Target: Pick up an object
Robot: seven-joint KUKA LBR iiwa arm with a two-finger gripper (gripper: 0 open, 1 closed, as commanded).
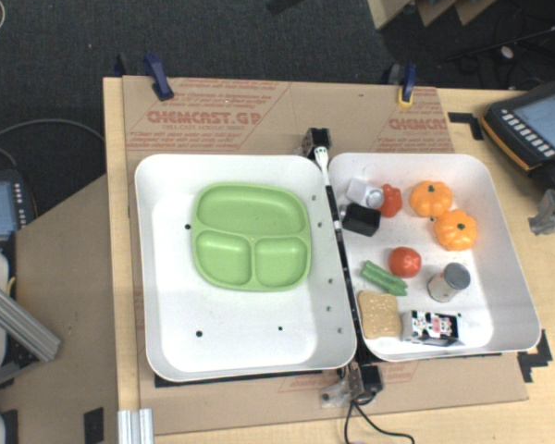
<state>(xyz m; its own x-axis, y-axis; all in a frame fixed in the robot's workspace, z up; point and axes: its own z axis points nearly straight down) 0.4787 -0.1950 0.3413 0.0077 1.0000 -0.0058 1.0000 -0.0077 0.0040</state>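
The things to be picked all lie in the right bin (499,248). Along its far side two orange pumpkins sit close together, one (431,199) nearer the far wall and the other (456,230) just beside it toward the right. Left of them is a small red piece (389,200) touching a white-and-grey item (358,191), too small to name, and a black block (360,219) lies just in front of that, against the bin's left wall.

In the middle a red tomato (405,262) rests touching a green bean-like piece (384,278), which lies at a slant. A grey cylinder (449,281) stands near them on the right. Along the near wall a tan speckled slab (380,314) (a cracker or slice of bread, by the look) lies flat, and a black-and-white packet (434,326) sits just beside it.

The left bin (166,276) holds a green divided plate (252,236) with three compartments, lying flat toward the far half.

Both bins sit side by side, touching, on a tabletop (259,109) covered in printed brown board. A blue clamp (157,77) and a yellow clamp (407,89) grip its far edge.

Whether the jaws are apart or together cannot be told.
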